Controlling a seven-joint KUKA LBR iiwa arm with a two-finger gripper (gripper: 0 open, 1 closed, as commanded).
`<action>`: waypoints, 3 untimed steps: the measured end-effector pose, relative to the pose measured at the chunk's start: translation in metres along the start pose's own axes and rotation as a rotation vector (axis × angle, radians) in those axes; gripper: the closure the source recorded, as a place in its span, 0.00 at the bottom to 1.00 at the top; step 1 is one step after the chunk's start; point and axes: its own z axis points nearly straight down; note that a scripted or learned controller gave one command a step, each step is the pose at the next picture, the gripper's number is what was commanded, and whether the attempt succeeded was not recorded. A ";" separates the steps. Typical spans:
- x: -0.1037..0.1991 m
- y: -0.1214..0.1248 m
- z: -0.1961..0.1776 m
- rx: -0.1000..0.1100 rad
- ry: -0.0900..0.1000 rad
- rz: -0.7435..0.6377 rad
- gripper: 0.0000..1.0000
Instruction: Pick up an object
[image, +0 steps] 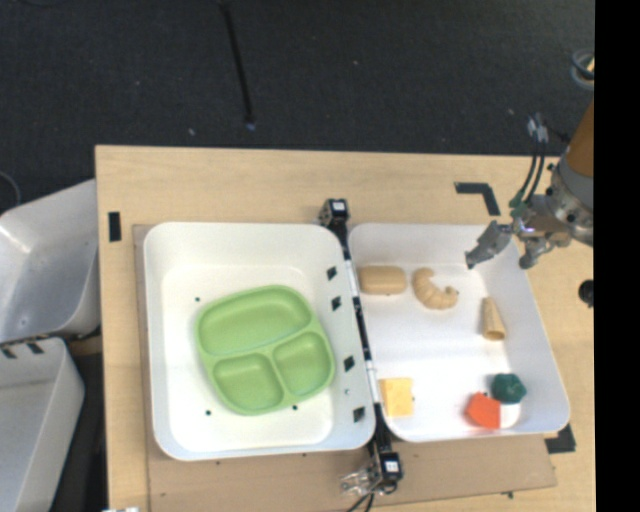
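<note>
While the gripper (507, 247) hangs spread open with nothing between its fingers over the upper right corner of the right bin (530, 315), a croissant (435, 288) lies just lower left of it, beside a bread roll (382, 279); the green divided plate (264, 348) fills the left bin (165, 300).

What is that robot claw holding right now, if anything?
Nothing. The gripper hangs open above the right bin's far corner, with nothing between its fingers; the croissant lies untouched nearby.
</note>
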 end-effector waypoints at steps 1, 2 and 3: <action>0.001 0.002 -0.007 -0.012 -0.002 -0.002 0.00; 0.002 -0.003 0.036 -0.009 -0.003 -0.002 0.00; -0.001 -0.012 0.085 -0.007 -0.002 -0.002 0.00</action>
